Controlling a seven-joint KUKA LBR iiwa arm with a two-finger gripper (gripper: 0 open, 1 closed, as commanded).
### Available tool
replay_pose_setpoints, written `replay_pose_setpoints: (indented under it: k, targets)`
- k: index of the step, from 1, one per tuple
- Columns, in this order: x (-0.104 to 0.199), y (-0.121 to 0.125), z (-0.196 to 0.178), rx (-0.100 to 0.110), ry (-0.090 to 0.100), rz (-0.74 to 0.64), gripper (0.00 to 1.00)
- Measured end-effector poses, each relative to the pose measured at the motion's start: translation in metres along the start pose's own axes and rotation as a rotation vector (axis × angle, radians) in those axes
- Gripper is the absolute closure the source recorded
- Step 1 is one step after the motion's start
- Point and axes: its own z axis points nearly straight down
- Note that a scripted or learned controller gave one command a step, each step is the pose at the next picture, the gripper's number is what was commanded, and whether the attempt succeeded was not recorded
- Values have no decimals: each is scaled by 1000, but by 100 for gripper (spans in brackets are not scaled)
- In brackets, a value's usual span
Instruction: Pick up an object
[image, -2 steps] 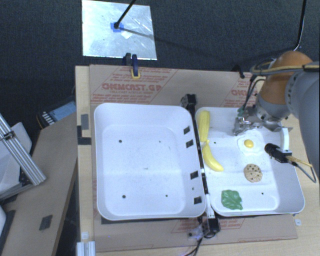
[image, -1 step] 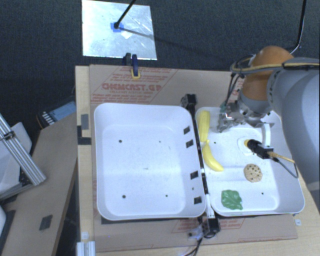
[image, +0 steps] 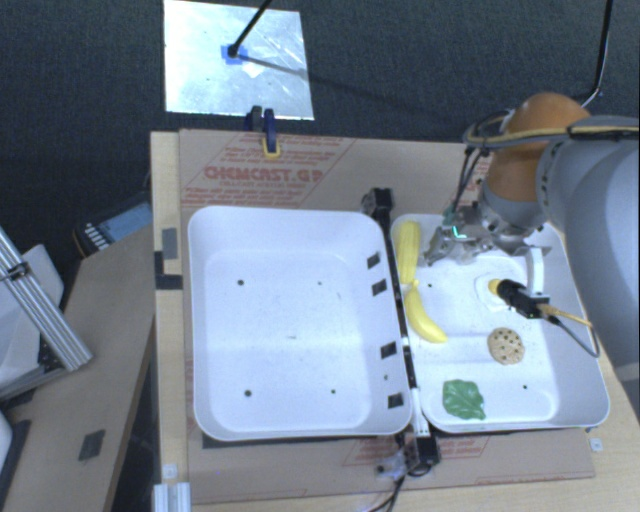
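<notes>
A yellow banana (image: 414, 285) lies along the left wall of the right bin (image: 575, 395). A round brown cookie (image: 506, 345) rests near the bin's middle right. A green leafy piece (image: 463, 398) sits near its front edge. My gripper (image: 446, 246) hangs low over the far part of the right bin, just right of the banana's upper end and apart from it. Nothing shows held in it.
The left bin (image: 205, 330) stands beside the right one, with a black clipped divider (image: 392, 310) between them. Both rest on a cardboard sheet (image: 265, 170). The grey arm (image: 590, 190) fills the right side above the bin.
</notes>
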Motion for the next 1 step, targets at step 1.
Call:
replay_pose_setpoints:
  k: [1]
  targets:
    - [0,1,-12,-4,0,-2,100]
